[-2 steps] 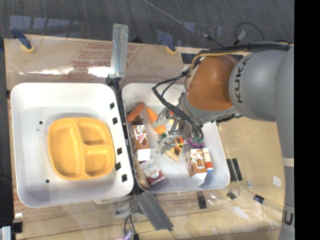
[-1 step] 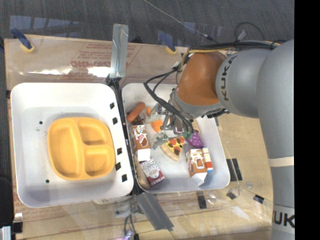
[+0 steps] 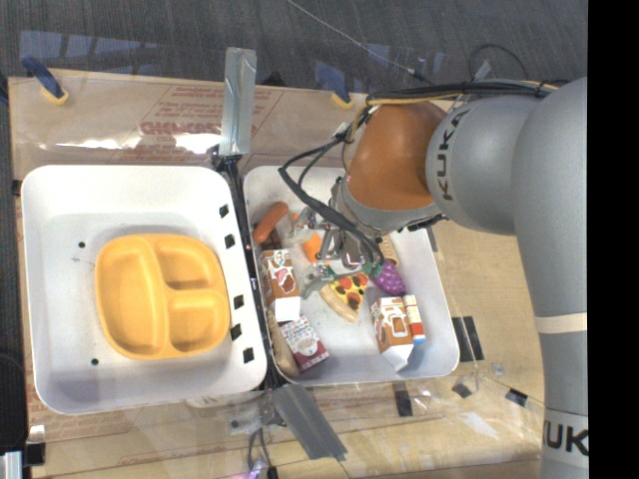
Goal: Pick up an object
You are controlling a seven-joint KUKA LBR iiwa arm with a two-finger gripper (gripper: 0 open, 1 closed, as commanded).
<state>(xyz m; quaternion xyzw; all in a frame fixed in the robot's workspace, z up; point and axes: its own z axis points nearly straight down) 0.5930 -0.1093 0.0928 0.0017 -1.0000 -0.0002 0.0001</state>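
Observation:
My gripper (image 3: 336, 259) hangs low over the middle of the right bin (image 3: 427, 352), under the orange wrist band. Its fingers stand just above a pizza slice toy (image 3: 348, 295) and beside an orange piece (image 3: 313, 244). Purple grapes (image 3: 389, 279) lie to its right. A hot dog (image 3: 269, 223) rests at the bin's upper left. A brown snack box (image 3: 280, 273) sits left of the gripper, and a second small carton (image 3: 304, 342) lies at the lower left. A red and white carton (image 3: 397, 324) is at the lower right. I see nothing clearly between the fingers.
The left bin (image 3: 60, 218) holds a yellow divided tray (image 3: 160, 293). A grey divider strip (image 3: 238, 98) runs between the bins. The big grey arm (image 3: 519, 168) covers the right bin's upper right part and the bench's right side.

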